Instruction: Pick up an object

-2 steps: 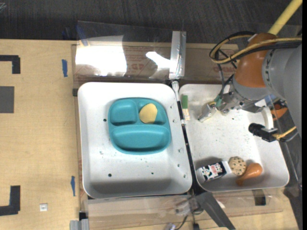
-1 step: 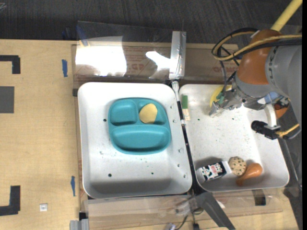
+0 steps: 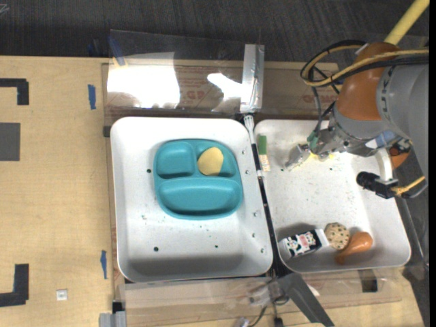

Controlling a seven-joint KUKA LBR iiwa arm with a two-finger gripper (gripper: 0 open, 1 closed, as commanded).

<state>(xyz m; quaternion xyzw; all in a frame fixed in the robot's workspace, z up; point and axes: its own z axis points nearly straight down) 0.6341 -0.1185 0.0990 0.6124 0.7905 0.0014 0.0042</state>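
The gripper (image 3: 300, 157) hangs low over the upper part of the right bin (image 3: 340, 182), near its top left corner; whether its fingers are parted or closed, I cannot tell, and nothing can be seen between them. The loose things lie well apart from it, along the bin's lower edge at the lower right of the frame: one small black-and-white carton (image 3: 302, 243) on its side, one speckled round cookie (image 3: 336, 234) just to its right, and one orange pear-shaped piece (image 3: 355, 244) touching the cookie. A thin green and yellow stick (image 3: 262, 152) lies along the bin's left wall, just left of the gripper.

There are two white bins. The left bin (image 3: 136, 203) holds one teal divided plate (image 3: 197, 179), and one yellow rounded lump (image 3: 210, 161) sits in the plate's upper right compartment.
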